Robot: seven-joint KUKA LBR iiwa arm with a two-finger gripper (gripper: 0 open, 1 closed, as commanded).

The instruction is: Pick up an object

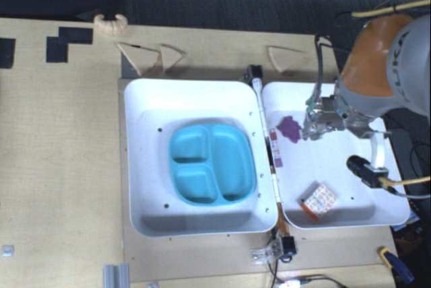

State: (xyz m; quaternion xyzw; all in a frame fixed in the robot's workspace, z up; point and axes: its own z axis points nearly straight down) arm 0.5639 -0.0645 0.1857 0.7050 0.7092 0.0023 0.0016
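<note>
We've got the gripper (311, 133) low in the right bin (397, 212), right-centre of frame, just beside the purple object (289, 128); can't tell its state from here. To grab well we'd centre over the purple piece & come straight down, away from the bin wall. Patterned packet (319, 200) sits lower right, well apart. Blue divided tray (213, 163) in left bin (145, 145), tan bench (60, 159) around

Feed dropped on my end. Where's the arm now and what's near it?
End effector low in right bin, beside purple object. Nothing seen gripped. Small box nearer the front; blue tray in left bin.
</note>
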